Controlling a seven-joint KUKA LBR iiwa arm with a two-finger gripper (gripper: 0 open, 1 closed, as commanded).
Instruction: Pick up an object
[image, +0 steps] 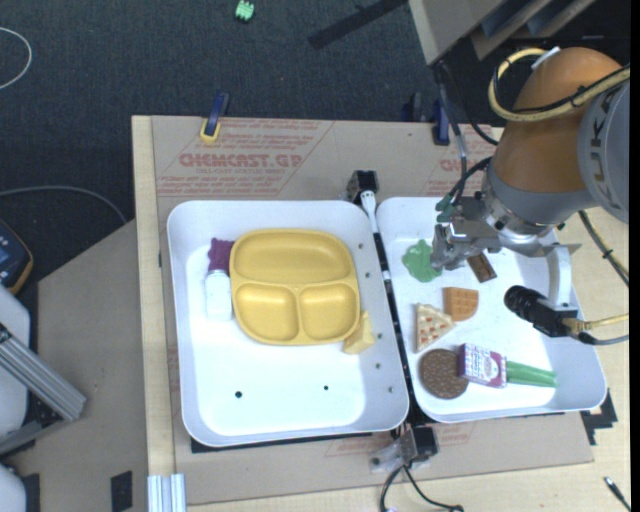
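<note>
My gripper (452, 250) hangs low over the back of the right bin (575, 345), reaching in from the right. A green leafy toy (420, 263) lies just to its left, close to or touching it. A small brown piece (484, 267) sits right beside it on the other side. In front of it lie an orange waffle piece (461, 301), a pizza slice (433, 325), a round brown cookie (442, 372) and a purple and green tube (497, 368). I see nothing clearly held.
The left bin (290, 400) holds a yellow divided plate (295, 285), a white bottle with a purple cap (217, 285) at its left, and a small yellow piece (358, 338) at its right. A ridge with screws divides the two bins.
</note>
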